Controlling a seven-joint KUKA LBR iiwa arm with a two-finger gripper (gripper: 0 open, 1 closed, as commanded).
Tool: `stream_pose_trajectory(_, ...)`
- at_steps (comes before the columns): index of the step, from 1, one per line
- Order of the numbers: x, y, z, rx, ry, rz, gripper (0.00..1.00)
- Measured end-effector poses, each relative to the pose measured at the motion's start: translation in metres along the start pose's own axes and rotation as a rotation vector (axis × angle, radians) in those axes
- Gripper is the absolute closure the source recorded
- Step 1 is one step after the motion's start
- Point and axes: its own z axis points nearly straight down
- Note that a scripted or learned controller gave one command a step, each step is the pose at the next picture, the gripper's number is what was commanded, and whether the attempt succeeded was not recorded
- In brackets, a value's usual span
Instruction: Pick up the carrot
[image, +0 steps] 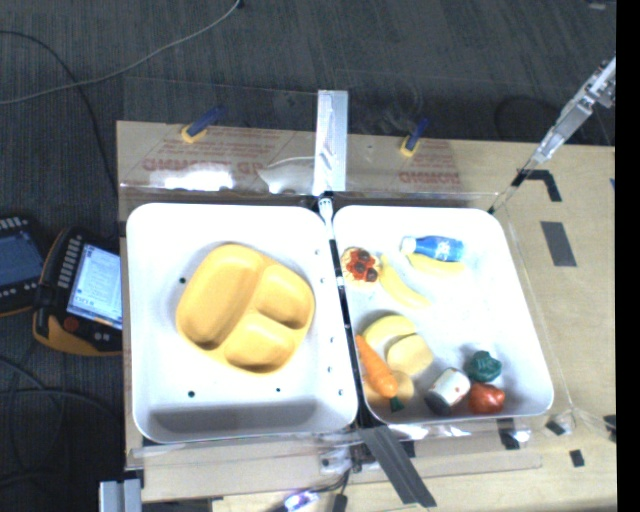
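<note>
The orange carrot lies in the right bin, along its left wall near the front. Its green end points toward the front edge. It touches a pale yellow round piece on its right.
The right bin also holds a banana, a blue and white bottle, a small red and orange item, a grey and white block, and a red item with a green top. A large yellow lump sits in the left bin.
</note>
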Motion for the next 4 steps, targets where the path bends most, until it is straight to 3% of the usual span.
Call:
stream_pose_trajectory(1, 0.015, -0.013, 0.026, -0.003, 0.001, -0.507, 0.00)
stream_pose_trajectory(2, 0.019, 0.008, 0.035, -0.006, 0.000, -1.145, 0.00)
stream_pose_trajectory(3, 0.001, 0.001, 0.036, -0.006, -0.003, -1.397, 0.00)
stream_pose_trajectory(4, 0.001, 0.002, 0.028, -0.007, -0.004, -1.642, 0.00)
